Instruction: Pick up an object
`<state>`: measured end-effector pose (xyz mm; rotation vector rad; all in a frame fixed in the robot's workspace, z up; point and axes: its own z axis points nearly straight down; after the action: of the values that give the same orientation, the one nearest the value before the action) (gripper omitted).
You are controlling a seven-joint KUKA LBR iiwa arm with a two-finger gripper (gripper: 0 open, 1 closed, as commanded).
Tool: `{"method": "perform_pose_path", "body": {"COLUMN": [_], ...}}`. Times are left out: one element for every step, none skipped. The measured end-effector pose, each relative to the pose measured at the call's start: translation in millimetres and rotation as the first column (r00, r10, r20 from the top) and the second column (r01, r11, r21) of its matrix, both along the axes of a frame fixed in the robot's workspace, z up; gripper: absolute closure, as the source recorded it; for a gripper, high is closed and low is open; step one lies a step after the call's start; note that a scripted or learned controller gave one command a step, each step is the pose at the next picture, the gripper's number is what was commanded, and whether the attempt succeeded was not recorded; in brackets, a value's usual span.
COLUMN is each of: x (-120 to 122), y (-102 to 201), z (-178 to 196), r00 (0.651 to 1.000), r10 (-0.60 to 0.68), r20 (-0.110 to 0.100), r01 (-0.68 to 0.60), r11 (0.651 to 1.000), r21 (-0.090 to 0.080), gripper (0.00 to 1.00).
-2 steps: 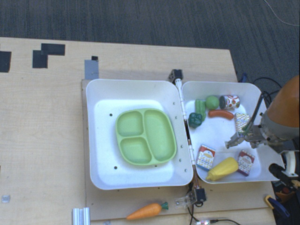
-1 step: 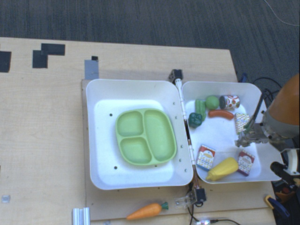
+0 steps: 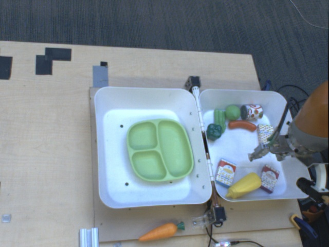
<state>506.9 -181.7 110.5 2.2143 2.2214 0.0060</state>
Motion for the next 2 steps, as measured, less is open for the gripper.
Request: {"method": "perform_pose_path", "body": {"x": [-17.7, -15.5], "y": [44.2, 44.6], "z": [-23.5, -12.2], "r00": [1.0, 1.0], "r10": [-0.001, 0.0], "r20": [0.004, 0.01], "r01": [0.001, 0.0], "r11": [1.0, 1.0], "r21": [-0.003, -0.004], "gripper": [0.0, 1.0]}}
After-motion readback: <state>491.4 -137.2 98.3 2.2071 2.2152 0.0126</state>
